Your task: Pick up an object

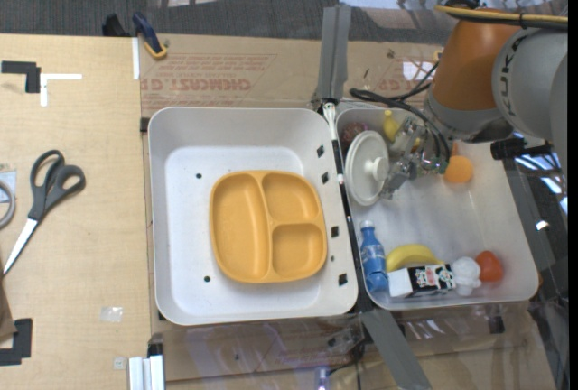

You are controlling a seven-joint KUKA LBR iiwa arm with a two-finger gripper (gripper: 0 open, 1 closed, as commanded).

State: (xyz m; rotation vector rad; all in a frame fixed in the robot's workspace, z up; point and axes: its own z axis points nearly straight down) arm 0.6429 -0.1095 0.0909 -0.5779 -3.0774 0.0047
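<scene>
Centrally, gripper point(405, 155) low in right bin's point(519, 226) upper part, beside tilted white plate point(366, 166); finger state impossible to tell. Orange ball point(459, 170) just right of it. Along near wall: blue bottle point(372, 255), banana point(411, 255), black-and-white carton point(429, 279), white lump point(465, 271), red ball point(489, 265). Left bin point(176, 199): yellow divided tray point(268, 226).
</scene>
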